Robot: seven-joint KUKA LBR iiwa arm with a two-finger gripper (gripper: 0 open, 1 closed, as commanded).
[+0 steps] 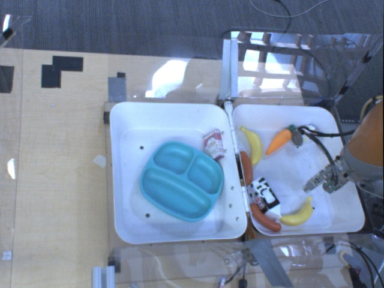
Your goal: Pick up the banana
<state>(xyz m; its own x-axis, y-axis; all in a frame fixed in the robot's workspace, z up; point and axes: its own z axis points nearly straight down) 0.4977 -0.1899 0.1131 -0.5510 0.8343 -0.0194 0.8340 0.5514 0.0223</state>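
Two yellow bananas lie in the right bin (354, 221). One banana (254, 144) rests near the bin's left wall, beside an orange carrot (278, 141). The other banana (298, 214) curves along the front edge. My gripper (318, 188) reaches in from the right and hangs over bare bin floor, a little above and to the right of the front banana. It is open with nothing between its fingers and touches neither banana.
Two red sausages (245, 167) (266, 219) and a black-and-white packet (263, 194) lie along the right bin's left side. The left bin (123, 161) holds a blue divided plate (182, 180) and a small red packet (213, 144). A black cable (318, 133) runs to the arm.
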